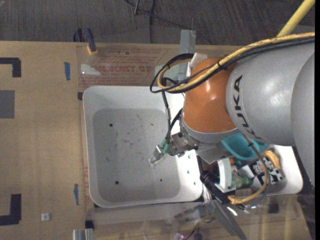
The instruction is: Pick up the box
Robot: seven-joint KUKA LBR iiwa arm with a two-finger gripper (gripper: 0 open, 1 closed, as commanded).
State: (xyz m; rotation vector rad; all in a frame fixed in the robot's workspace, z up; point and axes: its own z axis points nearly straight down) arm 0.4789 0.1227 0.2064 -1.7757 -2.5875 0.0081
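Positioned over the right part of the shallow white plastic left bin [95,134], the two-finger metal gripper [159,155] is seen below the orange-banded grey arm [260,94]; whether its fingers are spread or closed cannot be told. To the gripper's right, in the neighbouring white bin [295,179], a teal plastic item [237,147] and a cluster of small objects [250,176] are seen, but a box cannot be singled out among them.
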